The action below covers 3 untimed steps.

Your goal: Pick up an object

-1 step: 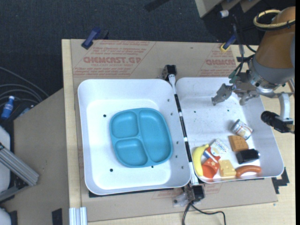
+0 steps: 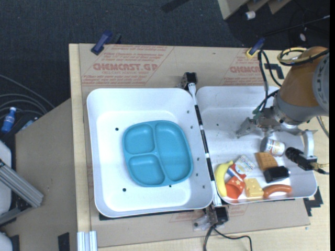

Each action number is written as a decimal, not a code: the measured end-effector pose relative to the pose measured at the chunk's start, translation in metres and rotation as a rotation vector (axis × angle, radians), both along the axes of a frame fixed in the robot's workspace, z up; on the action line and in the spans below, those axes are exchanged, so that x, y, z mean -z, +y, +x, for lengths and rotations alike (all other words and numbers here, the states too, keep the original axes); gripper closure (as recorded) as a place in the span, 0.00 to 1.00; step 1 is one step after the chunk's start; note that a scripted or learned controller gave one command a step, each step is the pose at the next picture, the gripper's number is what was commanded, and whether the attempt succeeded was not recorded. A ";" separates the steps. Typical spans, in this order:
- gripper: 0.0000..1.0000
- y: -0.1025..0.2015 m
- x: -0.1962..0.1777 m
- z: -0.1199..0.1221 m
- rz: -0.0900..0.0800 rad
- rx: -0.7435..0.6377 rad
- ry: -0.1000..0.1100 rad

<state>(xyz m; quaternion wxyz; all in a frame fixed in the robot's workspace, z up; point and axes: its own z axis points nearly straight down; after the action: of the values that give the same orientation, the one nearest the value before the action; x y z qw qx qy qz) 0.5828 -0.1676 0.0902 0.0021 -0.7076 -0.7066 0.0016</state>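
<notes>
Presumably positioned gripper (image 2: 251,127) above bare bin floor (image 2: 225,114) for approach; finger opening indeterminate, nothing visibly held; toy food pile (image 2: 251,179) just below-right

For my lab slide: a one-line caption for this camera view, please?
KUKA arm's gripper hovers in the right bin above piled toy food; blue divided plate sits in the left bin.

The right edge is cutting off the arm (image 2: 309,85) above the pincer (image 2: 250,128). Just below the pincer, small toys (image 2: 251,179) are overlapping, blurring together too much to identify.
</notes>
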 end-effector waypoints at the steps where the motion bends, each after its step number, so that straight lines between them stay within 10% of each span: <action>1: 0.00 -0.018 0.005 0.063 -0.001 -0.002 -0.006; 2: 0.00 0.013 0.005 0.084 -0.001 -0.003 -0.007; 3: 0.00 -0.002 0.006 0.015 -0.001 -0.001 -0.003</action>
<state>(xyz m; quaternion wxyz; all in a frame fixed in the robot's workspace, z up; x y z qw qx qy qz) 0.5980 -0.1695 0.0845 0.0007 -0.7072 -0.7070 0.0007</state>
